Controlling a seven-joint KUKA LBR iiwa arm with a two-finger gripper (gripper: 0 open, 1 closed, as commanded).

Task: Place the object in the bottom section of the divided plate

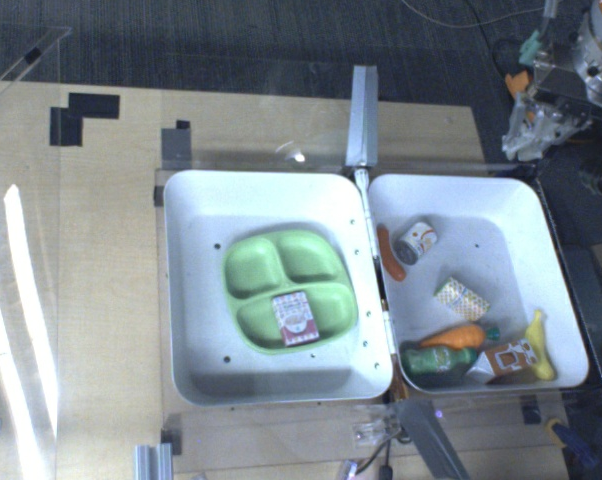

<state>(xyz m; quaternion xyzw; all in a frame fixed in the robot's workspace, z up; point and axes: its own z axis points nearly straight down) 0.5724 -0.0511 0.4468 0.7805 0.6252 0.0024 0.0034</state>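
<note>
A green divided plate (281, 268) lies in the left white bin (196, 268). A small red-and-white packet (294, 319) rests flat in the plate's bottom section, the large one nearest the bin's front wall. The plate's two upper sections hold nothing. My gripper (528, 140) hangs high at the back right, beyond the far corner of the right bin (511, 218) and well away from the plate. Nothing shows under it.
The right bin holds a small can (416, 240), a sausage (385, 254), a patterned sachet (461, 298), a carrot (453, 338), a green bottle (433, 361), a brown carton (508, 358) and a banana (539, 345). A metal post (362, 118) stands behind the bins' shared wall.
</note>
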